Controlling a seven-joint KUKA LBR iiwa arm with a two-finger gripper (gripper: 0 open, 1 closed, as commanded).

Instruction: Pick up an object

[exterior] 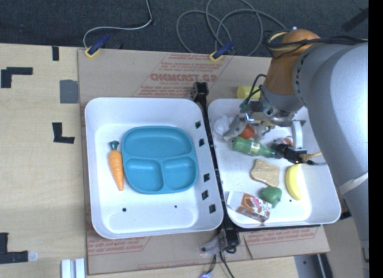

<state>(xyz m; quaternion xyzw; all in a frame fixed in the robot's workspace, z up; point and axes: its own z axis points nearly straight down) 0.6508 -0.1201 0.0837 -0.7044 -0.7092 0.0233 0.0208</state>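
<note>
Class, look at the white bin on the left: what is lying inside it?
Inside the left white bin lie a blue plastic plate with three compartments and an orange toy carrot with a green top beside the plate's left edge. The bin floor beneath the plate is covered.

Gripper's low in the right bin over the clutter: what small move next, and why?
Probably lower a little onto the green bottle and close. The gripper sits just above it, nothing shows between its fingers, and the bottle lies apart from the bread and banana.
</note>
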